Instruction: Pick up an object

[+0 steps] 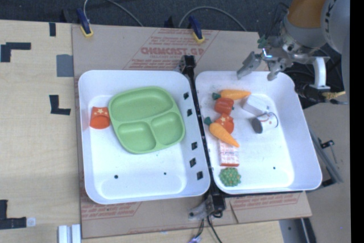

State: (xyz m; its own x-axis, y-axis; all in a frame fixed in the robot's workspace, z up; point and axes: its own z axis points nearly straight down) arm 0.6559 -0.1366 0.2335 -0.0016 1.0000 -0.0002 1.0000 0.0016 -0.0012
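In the left bin (pixel 91 179) an orange cup (pixel 100 118) lies beside a green divided plate (pixel 147 118). The right bin (pixel 296 173) holds two carrots (pixel 223 133), red peppers (pixel 224 105), a broccoli (pixel 230 177) and a white mug (pixel 265 120). Above its far edge hovers the claw (pixel 262 68), fingers spread, pinching nothing.

Wood bench (pixel 34 139) w/ cardboard sheet (pixel 142 48), two white bins side by side: left bin (pixel 91 179), right bin (pixel 301 162).

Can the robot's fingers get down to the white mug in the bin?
Probably yes. The gripper hangs open above the right bin's far edge, and the white mug lies uncovered nearby, with nothing on top of it.
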